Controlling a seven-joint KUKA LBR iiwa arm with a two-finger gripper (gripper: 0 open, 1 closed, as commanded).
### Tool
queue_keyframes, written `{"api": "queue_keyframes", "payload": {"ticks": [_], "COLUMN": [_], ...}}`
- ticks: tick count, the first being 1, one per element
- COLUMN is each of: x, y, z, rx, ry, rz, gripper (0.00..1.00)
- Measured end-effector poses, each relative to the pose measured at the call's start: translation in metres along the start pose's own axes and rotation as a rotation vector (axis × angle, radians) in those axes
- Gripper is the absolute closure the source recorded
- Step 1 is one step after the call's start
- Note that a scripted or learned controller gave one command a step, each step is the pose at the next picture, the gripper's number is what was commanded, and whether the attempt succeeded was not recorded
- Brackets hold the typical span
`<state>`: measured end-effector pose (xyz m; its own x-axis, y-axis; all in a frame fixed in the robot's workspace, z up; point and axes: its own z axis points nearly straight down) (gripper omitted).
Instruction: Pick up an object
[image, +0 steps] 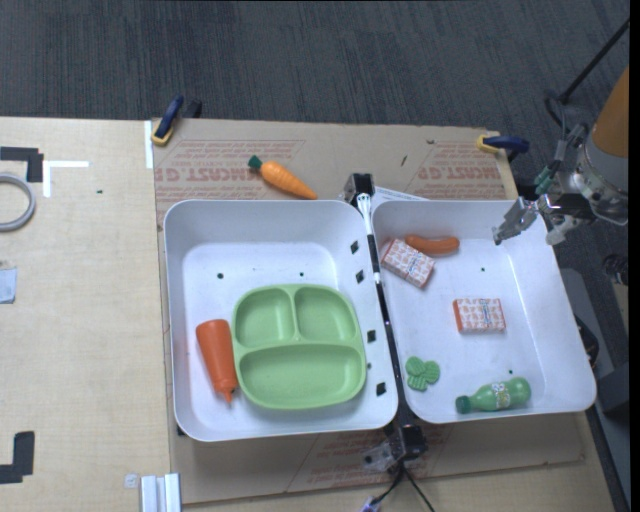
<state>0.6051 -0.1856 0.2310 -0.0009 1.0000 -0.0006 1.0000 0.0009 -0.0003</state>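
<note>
We see the tool (530, 215) at the far right corner of the right bin (560, 290), hanging over its rim, but we cannot tell its state, and nothing shows in its hold. The arm (605, 150) reaches in from the right.

In the right bin lie an orange sausage (432, 243) near the far wall, a patterned packet (408, 263) just beside it, a red box (480, 315) toward the middle, a green leafy piece (422, 374) near the dividing wall, and a green bottle (495, 396) on its side at the near edge.

The left bin (200, 240) holds a green divided plate (299, 346) with an orange cone (217, 357) beside it. A toy carrot (282, 178) rests on the worktop (80, 330) beyond that bin.
</note>
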Motion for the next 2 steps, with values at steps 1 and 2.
{"api": "queue_keyframes", "payload": {"ticks": [1,2], "x": [0.044,0.043], "y": [-0.064,-0.061], "z": [0.135,0.123], "rx": [-0.007,-0.014], "ry": [0.000,-0.001], "rz": [0.095,0.096], "gripper": [0.00,1.00]}}
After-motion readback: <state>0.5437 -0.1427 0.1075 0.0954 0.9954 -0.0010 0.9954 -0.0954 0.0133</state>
